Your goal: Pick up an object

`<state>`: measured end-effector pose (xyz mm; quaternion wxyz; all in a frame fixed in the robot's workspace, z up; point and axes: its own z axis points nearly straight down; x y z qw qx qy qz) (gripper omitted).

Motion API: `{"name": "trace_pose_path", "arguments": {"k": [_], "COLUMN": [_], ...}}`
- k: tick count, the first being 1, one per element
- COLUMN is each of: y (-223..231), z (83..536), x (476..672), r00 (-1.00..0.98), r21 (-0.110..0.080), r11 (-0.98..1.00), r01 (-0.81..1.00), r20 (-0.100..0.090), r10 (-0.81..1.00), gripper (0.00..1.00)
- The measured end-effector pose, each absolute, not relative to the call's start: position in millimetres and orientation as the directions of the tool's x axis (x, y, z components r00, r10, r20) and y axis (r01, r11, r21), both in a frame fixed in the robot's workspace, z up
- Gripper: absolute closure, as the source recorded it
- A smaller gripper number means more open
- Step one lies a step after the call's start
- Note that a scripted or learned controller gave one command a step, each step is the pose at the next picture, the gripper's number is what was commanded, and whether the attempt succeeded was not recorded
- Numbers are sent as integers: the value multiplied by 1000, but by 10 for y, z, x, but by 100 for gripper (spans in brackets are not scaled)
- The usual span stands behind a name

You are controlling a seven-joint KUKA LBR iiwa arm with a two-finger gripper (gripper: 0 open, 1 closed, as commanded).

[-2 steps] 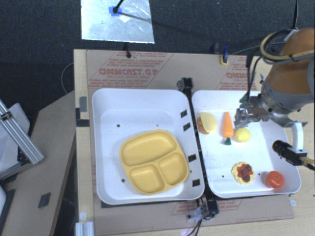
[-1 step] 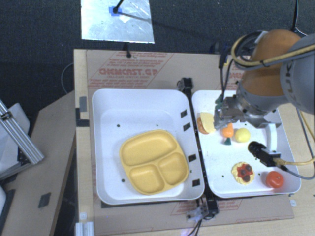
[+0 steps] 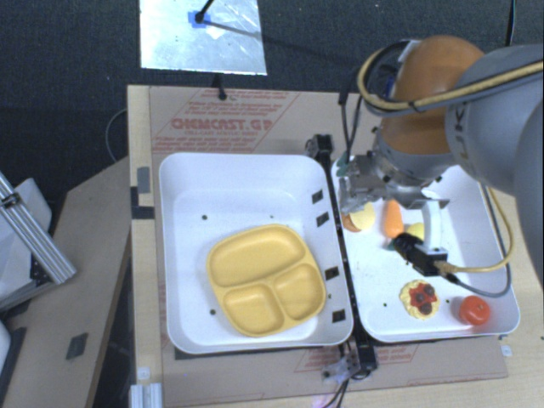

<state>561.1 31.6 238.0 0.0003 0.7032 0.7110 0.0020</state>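
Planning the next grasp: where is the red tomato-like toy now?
In the camera view, the red toy sits in the near right corner of the right bin, just right of the round pizza-like piece.

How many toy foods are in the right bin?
5: pale slice at the bin's left wall, orange piece beside it, yellow bit further right, pizza disc in front, red tomato beside that. The arm may hide more.

Red print on the brown sheet (image 3: 223, 124) reads "CHEMCAST"; the smaller lines around it are blurred.
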Motion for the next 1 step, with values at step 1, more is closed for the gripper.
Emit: {"name": "trace_pose_path", "arguments": {"k": [1], "y": [919], "z": [2411], "x": [5659], "r00": [-12], "r21": [3], "r11": [12], "r01": [1000], "r20": [3], "r10": [1000], "gripper": [100]}}
